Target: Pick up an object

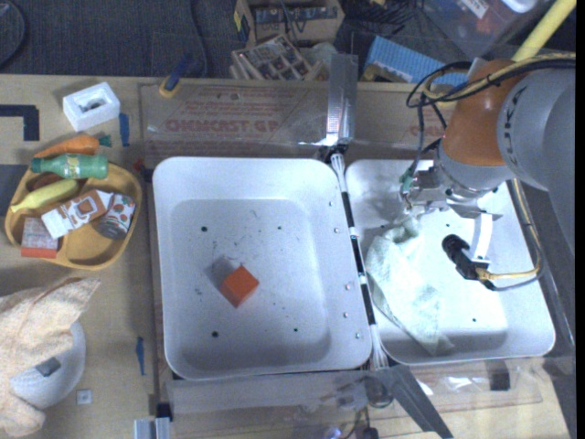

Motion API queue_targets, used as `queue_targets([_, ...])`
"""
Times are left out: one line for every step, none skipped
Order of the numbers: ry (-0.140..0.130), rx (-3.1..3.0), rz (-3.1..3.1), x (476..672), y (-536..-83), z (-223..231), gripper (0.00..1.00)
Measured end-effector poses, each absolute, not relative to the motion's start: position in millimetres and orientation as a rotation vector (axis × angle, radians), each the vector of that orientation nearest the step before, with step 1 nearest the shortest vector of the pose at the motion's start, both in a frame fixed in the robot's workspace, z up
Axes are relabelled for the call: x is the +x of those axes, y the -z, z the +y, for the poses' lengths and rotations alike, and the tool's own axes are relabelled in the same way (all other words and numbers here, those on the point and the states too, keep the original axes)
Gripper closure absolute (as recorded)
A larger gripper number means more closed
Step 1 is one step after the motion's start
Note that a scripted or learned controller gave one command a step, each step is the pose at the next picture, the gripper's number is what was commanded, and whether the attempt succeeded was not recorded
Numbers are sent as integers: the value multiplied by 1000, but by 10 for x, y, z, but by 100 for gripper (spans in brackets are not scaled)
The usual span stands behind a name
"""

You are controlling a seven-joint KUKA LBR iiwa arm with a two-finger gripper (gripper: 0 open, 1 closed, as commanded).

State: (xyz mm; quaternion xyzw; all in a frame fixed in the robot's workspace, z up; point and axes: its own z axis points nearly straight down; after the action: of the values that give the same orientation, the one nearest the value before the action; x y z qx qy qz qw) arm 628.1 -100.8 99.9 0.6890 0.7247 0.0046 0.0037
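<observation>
The tool [413, 210] sits low over the right bin [535, 332], near that bin's upper left corner, at the end of the arm [535, 126] that reaches in from 3 o'clock. Its tip lies directly above, or touching, the top edge of a pale crumpled cloth [407, 282]; contact cannot be confirmed. How far the tool is open cannot be told, and no object is seen held in it. The cloth spreads from just below the tool toward 5 o'clock, its long axis running from 11 o'clock to 5 o'clock across the left half of the right bin. This is the nearest candidate: the bulk of it lies at 6 o'clock from the tool, just beside it. An orange block [240, 285] rests in the left bin [183, 190], at about 8 o'clock from the tool and well apart, beyond the rims between the bins. Judged from this layout, a straight descent onto the cloth is the shorter move; the block requires a crossing
</observation>
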Motion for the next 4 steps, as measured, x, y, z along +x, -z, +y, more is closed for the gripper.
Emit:
queue_targets([-1,2348,2084,6673,-2141,-484,100])
queue_targets([-2,2117,2314,6673,-2523,-742,100])
queue_targets([1,1933,2478,6424,-2509,-671,100])
queue_targets([1,1933,2477,6425,-2510,-672,0])
